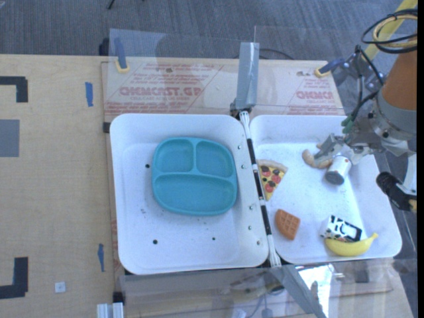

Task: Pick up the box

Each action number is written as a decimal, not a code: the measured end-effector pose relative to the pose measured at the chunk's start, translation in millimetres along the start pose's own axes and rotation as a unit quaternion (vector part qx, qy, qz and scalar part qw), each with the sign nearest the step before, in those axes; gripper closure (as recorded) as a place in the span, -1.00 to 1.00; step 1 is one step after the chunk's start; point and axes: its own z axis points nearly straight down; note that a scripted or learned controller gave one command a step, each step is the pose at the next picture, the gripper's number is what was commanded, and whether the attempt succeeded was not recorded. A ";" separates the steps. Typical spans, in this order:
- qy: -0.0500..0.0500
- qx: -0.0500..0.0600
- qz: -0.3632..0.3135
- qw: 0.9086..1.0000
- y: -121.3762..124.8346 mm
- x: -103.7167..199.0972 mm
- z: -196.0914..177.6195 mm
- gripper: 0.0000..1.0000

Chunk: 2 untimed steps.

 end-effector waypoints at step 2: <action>-0.001 -0.003 0.073 0.997 -63.8 -26.1 142.3 1.00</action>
